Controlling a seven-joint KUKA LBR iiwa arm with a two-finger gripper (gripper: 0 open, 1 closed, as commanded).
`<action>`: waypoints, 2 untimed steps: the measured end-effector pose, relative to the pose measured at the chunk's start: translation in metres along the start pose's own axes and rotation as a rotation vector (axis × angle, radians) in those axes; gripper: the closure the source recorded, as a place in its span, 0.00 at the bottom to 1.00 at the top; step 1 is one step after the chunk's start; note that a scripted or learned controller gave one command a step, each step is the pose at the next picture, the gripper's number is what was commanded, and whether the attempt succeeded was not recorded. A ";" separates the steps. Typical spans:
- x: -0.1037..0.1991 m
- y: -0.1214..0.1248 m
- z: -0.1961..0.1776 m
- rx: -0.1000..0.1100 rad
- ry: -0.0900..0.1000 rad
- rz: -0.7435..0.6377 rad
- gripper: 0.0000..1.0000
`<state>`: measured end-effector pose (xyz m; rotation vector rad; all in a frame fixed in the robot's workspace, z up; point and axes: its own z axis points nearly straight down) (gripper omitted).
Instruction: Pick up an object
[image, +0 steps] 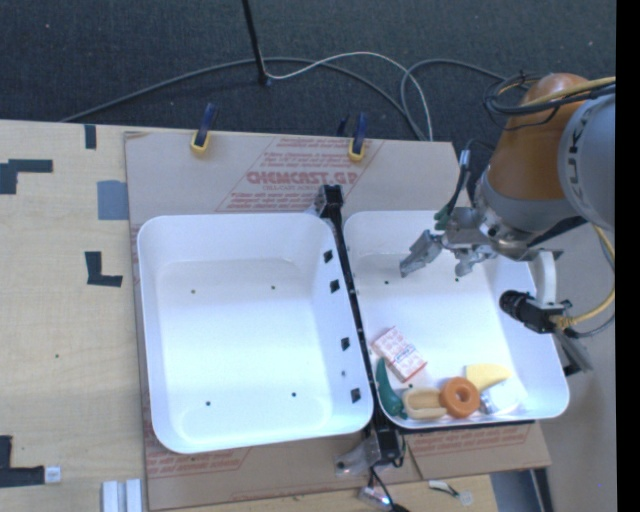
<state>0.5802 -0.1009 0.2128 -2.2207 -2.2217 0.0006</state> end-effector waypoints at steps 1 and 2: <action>-0.058 0.019 0.068 0.006 0.000 0.004 0.00; -0.102 0.031 0.023 -0.004 -0.002 0.003 0.00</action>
